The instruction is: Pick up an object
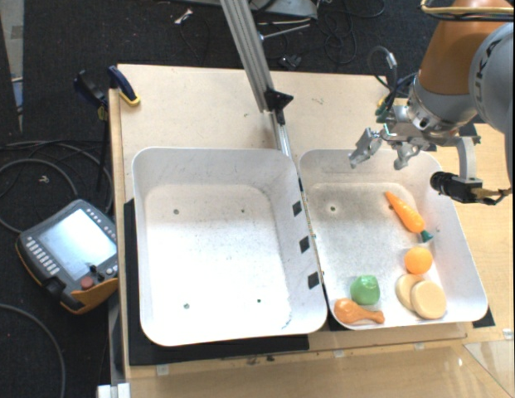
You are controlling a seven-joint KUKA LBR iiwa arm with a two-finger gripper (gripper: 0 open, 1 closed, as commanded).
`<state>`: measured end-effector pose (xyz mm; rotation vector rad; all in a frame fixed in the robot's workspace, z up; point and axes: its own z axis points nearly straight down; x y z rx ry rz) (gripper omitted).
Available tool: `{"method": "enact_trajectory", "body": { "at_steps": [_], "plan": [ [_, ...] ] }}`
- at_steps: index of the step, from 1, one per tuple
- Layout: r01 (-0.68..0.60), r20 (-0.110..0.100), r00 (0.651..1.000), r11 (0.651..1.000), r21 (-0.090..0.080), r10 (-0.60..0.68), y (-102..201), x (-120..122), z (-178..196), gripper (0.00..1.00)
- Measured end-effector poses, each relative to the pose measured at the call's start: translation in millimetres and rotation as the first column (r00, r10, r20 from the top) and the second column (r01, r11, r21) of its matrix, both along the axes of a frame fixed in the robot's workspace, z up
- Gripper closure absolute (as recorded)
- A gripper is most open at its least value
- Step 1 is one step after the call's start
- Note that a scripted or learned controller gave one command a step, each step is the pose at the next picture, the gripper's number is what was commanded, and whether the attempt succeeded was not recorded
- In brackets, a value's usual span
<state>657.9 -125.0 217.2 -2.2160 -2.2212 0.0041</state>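
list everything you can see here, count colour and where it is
bins: 2, white, side by side on the bench, the toys all in the right one
carrot: 1, orange with a green tip, far right part of the right bin
orange ball: 1, orange, right side of the right bin, below the carrot
green ball: 1, green, near edge of the right bin
orange pear-shaped piece: 1, orange, near edge, just below the green ball
tan rounds: 2, pale tan, overlapping, near right corner
bench: 1, light wood, under both bins
pendant: 1, grey and orange with a screen, on the floor at left
metal strut: 1, silver, slanting down to the bins' divide
arm: 1, grey with an orange band, at upper right
pincer: 1, grey, open, above the right bin's far edge, holding nothing
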Motion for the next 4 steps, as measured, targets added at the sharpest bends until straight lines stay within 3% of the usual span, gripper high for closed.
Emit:
{"method": "enact_trajectory", "body": {
  "at_steps": [1, 3, 4],
  "plan": [
    [-0.001, 0.003, 1.0, 1.0, -0.001, 0.001, 0, 0, 2, 0.0],
    [-0.002, 0.0, 1.0, 1.0, -0.001, 0.002, 4, 11, -116, 0.0],
    [-0.002, 0.004, 1.0, 1.0, -0.002, 0.002, 5, 11, -122, 0.0]
  ]
}}
